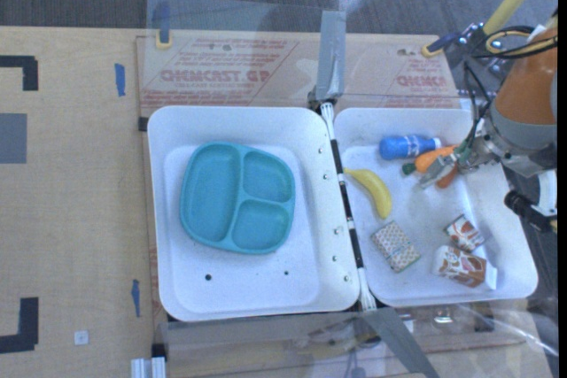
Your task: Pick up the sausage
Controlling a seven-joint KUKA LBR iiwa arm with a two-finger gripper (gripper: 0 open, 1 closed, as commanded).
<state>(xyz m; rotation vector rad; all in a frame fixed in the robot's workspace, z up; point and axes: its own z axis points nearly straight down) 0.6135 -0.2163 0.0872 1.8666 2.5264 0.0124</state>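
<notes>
In the right bin (523, 279), a reddish-orange sausage-like piece (448, 176) lies near the back right, partly covered by my gripper (450, 165). The gripper is down low directly over it, reaching in from the right under the arm's orange band (530, 84). An orange carrot-like piece (431, 159) with a green end lies right beside it, touching or nearly touching. Where one piece ends and the other begins under the gripper is hard to make out. I cannot see whether anything is held.
A blue bottle (407, 145) lies just behind the gripper. A banana (372, 190) and a patterned packet (395, 245) sit further left. Two brown-and-white pieces (463, 250) lie at the front right. The left bin (168, 279) holds a teal divided plate (237, 197).
</notes>
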